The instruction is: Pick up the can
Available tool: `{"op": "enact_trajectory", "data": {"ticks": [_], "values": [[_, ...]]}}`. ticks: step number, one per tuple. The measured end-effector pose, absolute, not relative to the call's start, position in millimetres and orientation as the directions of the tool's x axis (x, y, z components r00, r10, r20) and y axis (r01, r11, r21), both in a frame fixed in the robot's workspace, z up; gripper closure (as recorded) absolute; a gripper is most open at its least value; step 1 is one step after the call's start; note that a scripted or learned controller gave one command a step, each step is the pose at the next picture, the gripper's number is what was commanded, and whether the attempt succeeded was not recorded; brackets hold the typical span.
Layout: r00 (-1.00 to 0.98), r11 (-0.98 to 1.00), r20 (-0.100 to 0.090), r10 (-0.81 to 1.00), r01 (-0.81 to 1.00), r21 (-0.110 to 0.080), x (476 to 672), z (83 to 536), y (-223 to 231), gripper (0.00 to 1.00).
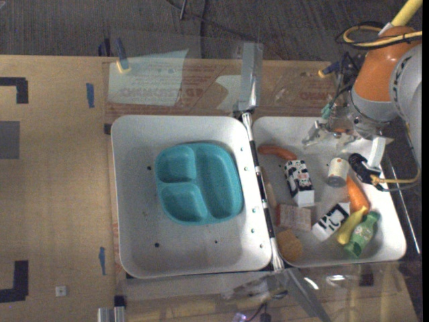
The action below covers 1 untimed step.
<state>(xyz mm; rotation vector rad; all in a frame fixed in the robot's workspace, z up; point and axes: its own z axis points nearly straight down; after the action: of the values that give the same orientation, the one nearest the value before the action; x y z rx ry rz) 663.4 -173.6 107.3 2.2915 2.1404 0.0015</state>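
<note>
Can (337,171) on its side in right bin (395,247)

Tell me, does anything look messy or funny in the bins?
The right bin is a jumble: the can, two black-and-white cartons, a carrot and other toys lie tipped at all angles. The teal tray sits neatly in the left bin. Nothing looks spilled or broken.
</note>
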Motion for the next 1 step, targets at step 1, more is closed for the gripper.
{"op": "enact_trajectory", "data": {"ticks": [1], "values": [[0.134, -0.134, -0.002, 0.991, 0.991, 0.007, 604.2, 89.0, -197.8, 0.00]]}}
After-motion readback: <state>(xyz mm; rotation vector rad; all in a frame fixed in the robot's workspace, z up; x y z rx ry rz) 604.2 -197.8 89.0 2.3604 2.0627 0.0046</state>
